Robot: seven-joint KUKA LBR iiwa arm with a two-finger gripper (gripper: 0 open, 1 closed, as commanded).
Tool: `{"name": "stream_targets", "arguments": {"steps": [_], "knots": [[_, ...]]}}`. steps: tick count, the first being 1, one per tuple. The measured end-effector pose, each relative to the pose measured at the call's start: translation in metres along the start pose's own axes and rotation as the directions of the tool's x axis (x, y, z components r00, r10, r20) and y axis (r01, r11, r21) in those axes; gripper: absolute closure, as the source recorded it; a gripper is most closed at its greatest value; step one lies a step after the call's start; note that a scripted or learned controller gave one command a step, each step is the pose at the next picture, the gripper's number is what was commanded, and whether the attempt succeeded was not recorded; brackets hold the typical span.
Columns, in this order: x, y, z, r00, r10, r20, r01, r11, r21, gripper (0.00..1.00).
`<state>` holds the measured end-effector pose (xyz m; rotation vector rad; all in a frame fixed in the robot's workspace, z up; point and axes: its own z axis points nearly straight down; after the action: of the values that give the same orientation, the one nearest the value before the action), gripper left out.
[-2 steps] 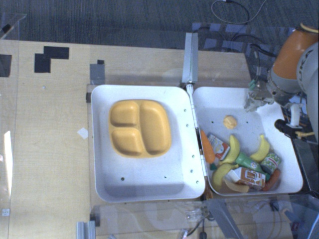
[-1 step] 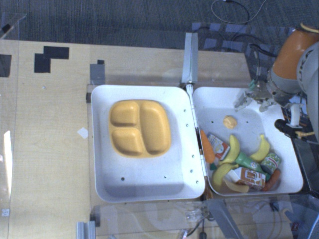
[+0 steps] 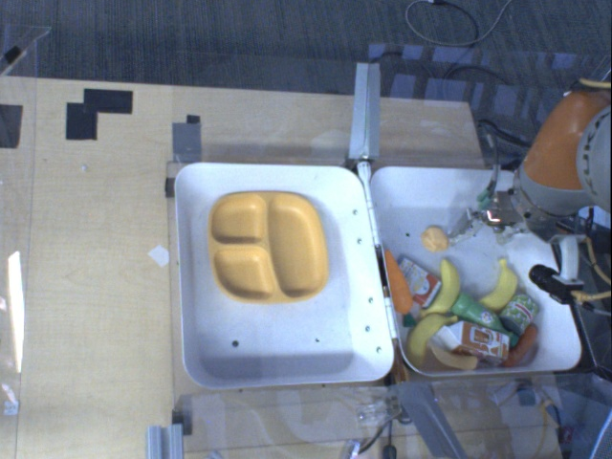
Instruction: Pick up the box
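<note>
Camera view puts the box (image 3: 481,340) at about five o'clock in the right bin (image 3: 411,191), lying flat among a pile of toy food. It is a small orange-brown carton with a printed face. A green bottle (image 3: 475,308) lies just above it, touching, and a yellow banana (image 3: 429,327) curls against its nine o'clock side. A second banana (image 3: 502,286) sits at the box's one o'clock, and a green can (image 3: 521,310) stands just beside that. A sausage (image 3: 522,347) lies at the box's three o'clock, near the bin wall. An orange carrot (image 3: 397,283) runs along the bin's nine o'clock wall, well clear of the box. A small pale ball (image 3: 435,239) rests apart from the pile, nearer the bin's middle.

My gripper (image 3: 490,212) hangs at about two o'clock in the same bin, well apart from the box, with bare white floor under it. I cannot tell how wide it is set, and nothing is visibly held.

At nine o'clock, the left bin (image 3: 277,366) holds a yellow divided tray (image 3: 270,245).
</note>
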<state>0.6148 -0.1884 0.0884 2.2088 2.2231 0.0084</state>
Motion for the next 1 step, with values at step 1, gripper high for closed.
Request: {"name": "stream_targets", "arguments": {"steps": [1], "knots": [[0.0008,0.0031,-0.013,1.0,0.0,0.0,0.0,1.0,-0.009,1.0]]}}
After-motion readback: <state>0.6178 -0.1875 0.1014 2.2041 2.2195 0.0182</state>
